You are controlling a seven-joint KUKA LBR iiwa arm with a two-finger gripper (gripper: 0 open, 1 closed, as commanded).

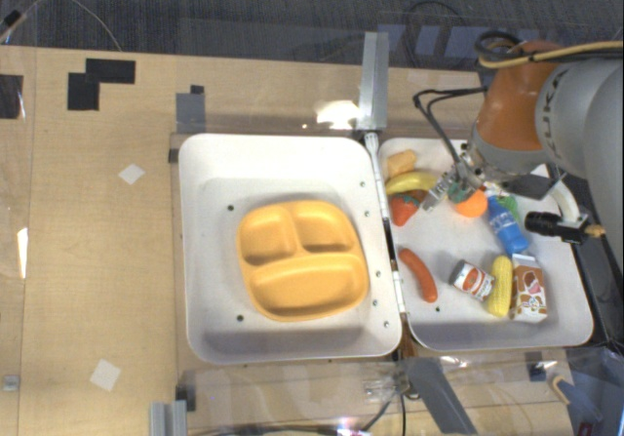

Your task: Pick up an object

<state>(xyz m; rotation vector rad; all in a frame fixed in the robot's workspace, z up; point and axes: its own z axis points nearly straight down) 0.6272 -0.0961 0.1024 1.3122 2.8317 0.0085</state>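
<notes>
Nearest us in the right white bin (575,327) lie a small brown carton (528,292), a yellow plastic corn cob (501,285) and a red plastic sausage (419,274). Further back, the gripper (450,188) hovers low by the orange plastic ball (472,204) beside the yellow plastic banana (411,181). It's blurry there, so I cannot tell the fingers' spread. Best to centre over the ball before closing, I reckon.

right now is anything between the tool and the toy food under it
Nothing visible. The tool sits low in the right bin, right among the banana, strawberry and orange.
</notes>
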